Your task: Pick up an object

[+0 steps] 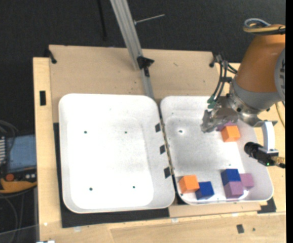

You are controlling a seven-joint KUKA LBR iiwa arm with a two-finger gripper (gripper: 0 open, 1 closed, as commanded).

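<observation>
At the far left, off the tabletop [101, 70], a blue device [22, 152] and a yellow-and-black controller [15, 181] lie among dark cables on the floor.

The tabletop is a light wooden board. Two shallow white bins sit on it side by side, their inner edges touching along a row of small dark clips.

The left bin [111, 151] occupies the left half of the board. Its floor carries four small dark dots and faint grey scuffing.

A grey metal strut [129, 32] runs at a slant from the top of the view down to the seam between the bins.

The right bin [187, 146] holds the loose objects. Along its near edge, from left to right:
- an orange block [189, 183], touching
- a blue block [205, 190] just beside it;
- a second blue block [231, 175], set against
- a purple block [233, 189], with
- a lighter purple block [247, 180] just beside that pair.

A second orange block [231, 133] lies apart from this group, in the far right part of the bin.

The pincer [213, 120] hangs over the right bin, just left of that second orange block and near its upper edge. Whether its tips are apart or together cannot be told from this view. No object is seen between them.

The arm [260, 70], orange above a grey wrist, enters from the right. A small black fitting [255, 151] projects below it.
</observation>
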